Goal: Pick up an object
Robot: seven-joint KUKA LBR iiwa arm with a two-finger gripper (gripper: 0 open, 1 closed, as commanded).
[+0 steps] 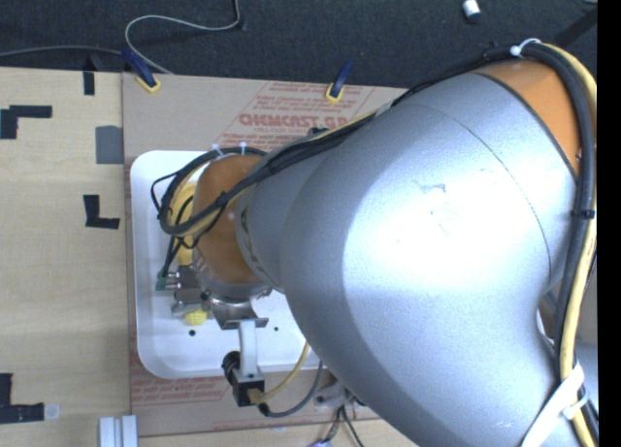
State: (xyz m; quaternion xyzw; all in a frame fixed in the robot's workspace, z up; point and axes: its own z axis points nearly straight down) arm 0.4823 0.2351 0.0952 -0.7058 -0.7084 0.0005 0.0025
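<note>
The grey arm (pixel 427 241) covers most of the view and reaches down into the left white bin (pixel 147 241). Its orange band (pixel 221 227) and wrist stand over the bin's middle. My gripper (pixel 207 302) points straight down below the wrist, low over the bin floor. A small yellow bit (pixel 195 318) and a green bit (pixel 163 281) peek out at the gripper's left edge; I cannot tell whether they are loose objects or gripper parts. Whatever else lies in the bin is hidden under the arm.
The bin sits on a brown cardboard sheet (pixel 281 115) held by two blue-yellow clamps (pixel 338 84) at the back. Cables (pixel 184 193) loop around the wrist. A light wooden bench top (pixel 58 290) with black tape marks lies to the left.
</note>
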